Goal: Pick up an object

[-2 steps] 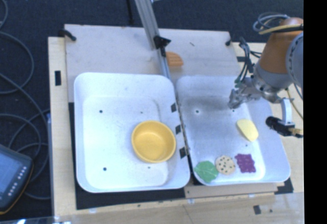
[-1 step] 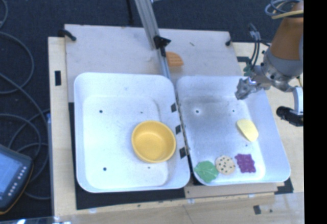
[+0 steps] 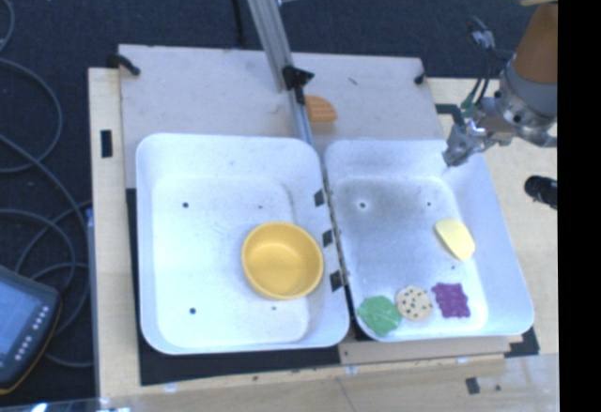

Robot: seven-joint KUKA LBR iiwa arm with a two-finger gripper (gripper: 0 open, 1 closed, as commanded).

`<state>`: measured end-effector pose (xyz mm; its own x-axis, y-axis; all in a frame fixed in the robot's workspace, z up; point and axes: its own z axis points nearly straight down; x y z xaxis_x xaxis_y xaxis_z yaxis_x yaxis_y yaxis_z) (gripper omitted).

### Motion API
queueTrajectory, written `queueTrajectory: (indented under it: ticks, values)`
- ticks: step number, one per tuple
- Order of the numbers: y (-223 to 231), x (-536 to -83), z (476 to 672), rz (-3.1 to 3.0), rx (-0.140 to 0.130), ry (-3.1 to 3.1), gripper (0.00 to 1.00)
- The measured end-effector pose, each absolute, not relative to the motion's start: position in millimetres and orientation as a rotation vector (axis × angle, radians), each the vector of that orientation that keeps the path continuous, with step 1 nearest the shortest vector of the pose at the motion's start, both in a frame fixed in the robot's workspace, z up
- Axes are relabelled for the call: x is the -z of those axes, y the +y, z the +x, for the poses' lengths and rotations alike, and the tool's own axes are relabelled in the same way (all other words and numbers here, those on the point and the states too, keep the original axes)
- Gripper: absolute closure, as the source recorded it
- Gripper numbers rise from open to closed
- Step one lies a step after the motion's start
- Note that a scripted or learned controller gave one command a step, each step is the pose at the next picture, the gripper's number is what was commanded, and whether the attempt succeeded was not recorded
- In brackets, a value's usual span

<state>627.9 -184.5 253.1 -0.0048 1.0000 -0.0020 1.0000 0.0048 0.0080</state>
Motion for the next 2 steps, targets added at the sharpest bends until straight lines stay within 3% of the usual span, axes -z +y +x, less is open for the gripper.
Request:
queueTrajectory:
  ticks: [1,2]
  values:
    - [-186,-304,629.2,2.210,-0.006,2.223,1.00]
    - [-129,-301,632.2,2.212,-0.002,2.227,1.00]
